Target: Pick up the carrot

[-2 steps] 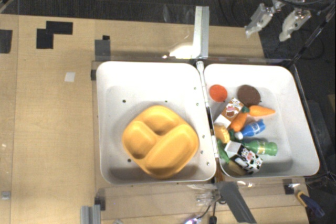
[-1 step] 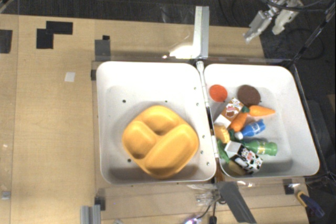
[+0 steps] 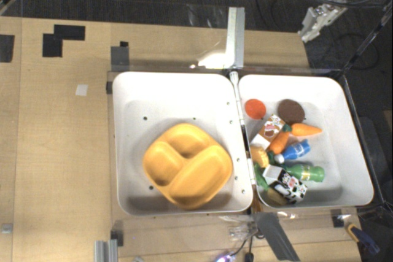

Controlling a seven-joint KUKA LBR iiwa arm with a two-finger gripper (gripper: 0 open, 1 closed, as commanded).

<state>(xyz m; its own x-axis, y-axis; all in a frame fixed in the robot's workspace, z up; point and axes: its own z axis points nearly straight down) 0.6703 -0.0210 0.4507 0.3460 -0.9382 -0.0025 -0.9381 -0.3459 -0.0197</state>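
Pale wood tabletop (image 3: 55,150) carries two shallow white bins side by side, with dark carpet beyond its far edge. You see the left bin (image 3: 132,101) holding one large yellow divided dish (image 3: 187,164), lying slightly askew near the bin's middle. You see the right bin (image 3: 344,113) holding a cluster of small toy foods gathered toward its left half.

Within that cluster, the carrot (image 3: 305,129) lies on its side just below a dark brown round piece (image 3: 290,111), its pointed end toward the right wall of the bin. A second orange piece (image 3: 279,142) rests tilted just beside and below the carrot; you could take it for another carrot, though its shape is hard to read at this size. A red-orange round item (image 3: 255,108) sits near the bin's upper left, a blue bottle (image 3: 296,150) and a green bottle (image 3: 305,172) lie lower down, and a black-and-white patterned carton (image 3: 289,186) sits near the front wall.

You find the gripper (image 3: 316,21) at the upper right, over the carpet beyond the tabletop's far edge, well apart from the carrot and from every other item. Its pale fingers point down and to the left; whether they are spread or closed you cannot tell, and nothing is seen between them.
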